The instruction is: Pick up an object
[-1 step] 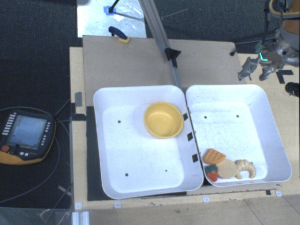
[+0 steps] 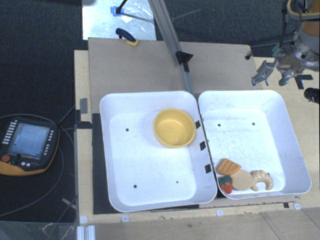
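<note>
A yellow bowl (image 2: 174, 128) sits in the left bin (image 2: 120, 184), near its back right part. In the right bin (image 2: 295, 154), at the front left corner, lie an orange wedge (image 2: 228, 166), a red piece with green (image 2: 226, 183), a round beige piece (image 2: 242, 180) and a tan croissant-like piece (image 2: 262, 179), packed close together. My gripper (image 2: 272, 77) hangs at the top right, above the bench behind the right bin's back edge, far from all the objects. Its fingers stand apart, open, with nothing between them.
A slanted metal pole (image 2: 167, 26) with a black clamp runs from the top down to the gap between the bins. A teach pendant (image 2: 26, 144) lies on the floor at the left. A blue and yellow clamp (image 2: 126, 35) sits on the bench's back edge.
</note>
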Action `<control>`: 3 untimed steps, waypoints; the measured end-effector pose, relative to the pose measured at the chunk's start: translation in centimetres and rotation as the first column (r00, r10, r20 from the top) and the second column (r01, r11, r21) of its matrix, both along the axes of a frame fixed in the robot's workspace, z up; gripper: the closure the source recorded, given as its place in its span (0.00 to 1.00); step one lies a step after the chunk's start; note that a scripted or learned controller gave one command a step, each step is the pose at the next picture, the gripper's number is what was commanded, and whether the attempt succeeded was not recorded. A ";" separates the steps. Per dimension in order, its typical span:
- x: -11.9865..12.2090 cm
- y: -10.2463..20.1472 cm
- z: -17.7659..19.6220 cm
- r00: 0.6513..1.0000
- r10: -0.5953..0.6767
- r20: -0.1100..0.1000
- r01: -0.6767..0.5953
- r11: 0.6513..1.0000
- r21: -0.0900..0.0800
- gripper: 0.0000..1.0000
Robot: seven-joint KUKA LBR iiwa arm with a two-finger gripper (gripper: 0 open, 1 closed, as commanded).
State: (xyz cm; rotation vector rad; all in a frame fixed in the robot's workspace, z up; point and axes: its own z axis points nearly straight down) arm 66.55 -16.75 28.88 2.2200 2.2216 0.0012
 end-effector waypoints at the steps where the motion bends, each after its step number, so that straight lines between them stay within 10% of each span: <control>1: 0.3 -0.4 -4.3 1.000 -0.001 -0.003 0.001 1.000 0.001 0.00; 3: -0.2 -0.1 -14.8 1.000 0.000 -0.005 0.000 1.000 0.001 0.00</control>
